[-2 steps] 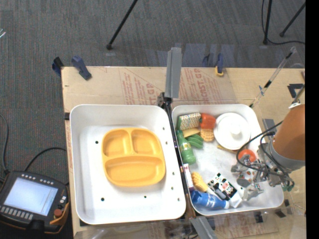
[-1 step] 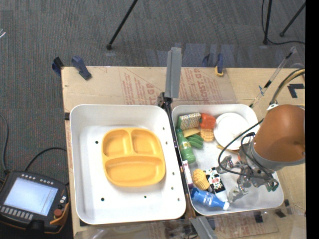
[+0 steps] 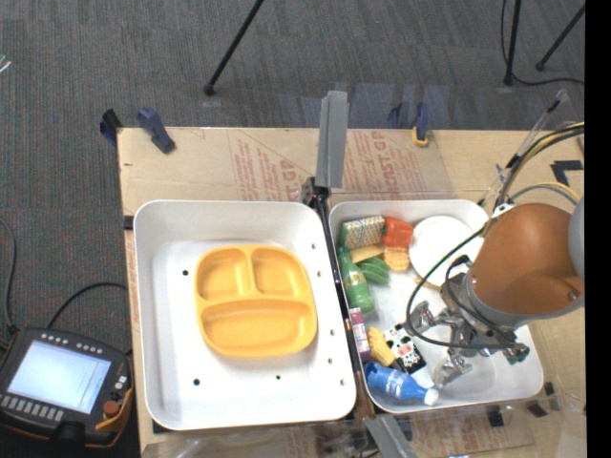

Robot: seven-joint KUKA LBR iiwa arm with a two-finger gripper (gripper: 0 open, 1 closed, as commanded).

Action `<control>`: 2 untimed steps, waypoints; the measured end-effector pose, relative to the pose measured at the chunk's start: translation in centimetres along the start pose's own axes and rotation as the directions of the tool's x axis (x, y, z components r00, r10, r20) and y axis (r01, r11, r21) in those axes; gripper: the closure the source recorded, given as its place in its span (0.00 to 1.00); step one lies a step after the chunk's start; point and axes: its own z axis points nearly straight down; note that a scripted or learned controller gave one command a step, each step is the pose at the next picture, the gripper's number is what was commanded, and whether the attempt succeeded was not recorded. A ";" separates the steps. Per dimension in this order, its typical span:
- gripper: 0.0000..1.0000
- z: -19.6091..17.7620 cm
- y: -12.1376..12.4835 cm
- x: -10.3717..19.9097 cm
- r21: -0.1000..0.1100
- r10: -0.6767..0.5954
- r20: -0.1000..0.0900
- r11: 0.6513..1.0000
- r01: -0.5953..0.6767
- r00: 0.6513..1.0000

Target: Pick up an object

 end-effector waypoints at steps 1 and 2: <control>0.00 -0.1 0.6 -0.2 0.008 0.047 -0.004 0.999 -0.047 0.999; 0.00 -0.5 1.3 -1.8 0.011 -0.152 0.005 0.988 0.152 0.988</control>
